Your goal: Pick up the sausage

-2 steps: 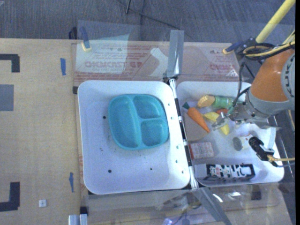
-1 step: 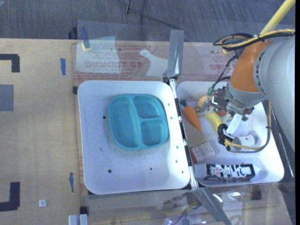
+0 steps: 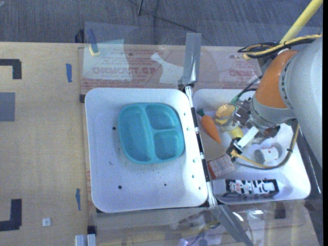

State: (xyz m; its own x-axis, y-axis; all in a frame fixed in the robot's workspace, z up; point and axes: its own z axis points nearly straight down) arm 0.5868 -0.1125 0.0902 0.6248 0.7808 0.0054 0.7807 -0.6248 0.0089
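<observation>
My gripper [image 3: 242, 119] hangs low over the middle of the right bin [image 3: 300, 188], its tip among the toy food. A reddish-brown piece [image 3: 221, 165], which may be the sausage, lies by the bin's left wall, in front of and to the left of the gripper and apart from it. An orange carrot [image 3: 210, 128] lies just left of the gripper. A yellow-tan food item [image 3: 224, 111] and a small yellow piece [image 3: 237, 132] sit right beside it.
A black-and-white box [image 3: 252, 187] lies along the right bin's front edge. A white cup [image 3: 270, 152] rests under the arm. The left bin [image 3: 102, 178] holds a teal divided plate [image 3: 151, 132]. A metal divider [image 3: 191, 65] stands behind the bins.
</observation>
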